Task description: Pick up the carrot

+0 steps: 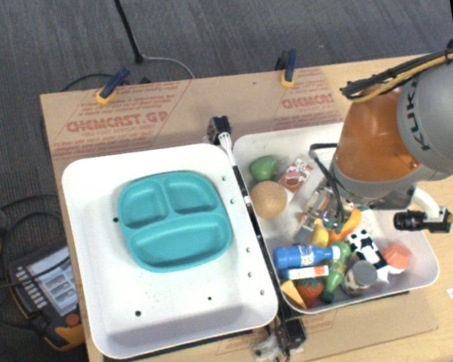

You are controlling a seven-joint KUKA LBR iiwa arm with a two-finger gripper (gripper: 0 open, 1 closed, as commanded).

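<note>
The carrot [349, 224] shows as a short orange piece in the right bin [424, 272], among a crowd of toy foods. My gripper [323, 210] is down in that bin, just left of and touching or nearly touching the carrot. The arm's orange band and grey wrist hang over it and hide part of the carrot and of the gripper.
Around the carrot lie a blue bottle [300, 256], a black-and-white cube [361, 244], a yellow piece [321, 238], a tan ball [268, 198], a green fruit [264, 166] and a strawberry [310, 291]. The left bin [104, 323] holds a teal divided plate [174, 218].
</note>
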